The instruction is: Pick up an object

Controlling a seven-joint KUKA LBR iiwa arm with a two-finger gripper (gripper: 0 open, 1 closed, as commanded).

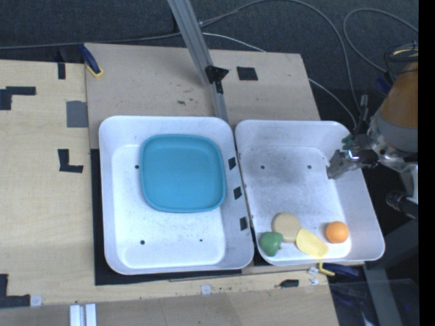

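The right bin (285,141) holds a small cluster near its front edge: a green object (270,242), a beige round one (287,225), a yellow one (311,242) and an orange ball (336,232). My gripper (340,163) hangs over the right rim of that bin, well behind the cluster and apart from it. Nothing shows between its tips.
A blue square plate (182,172) lies in the left bin (115,182). A slanted metal post (197,39) rises behind the bins. Cables run across the dark floor at the back right. The arm's orange band (401,100) sits at the right edge.
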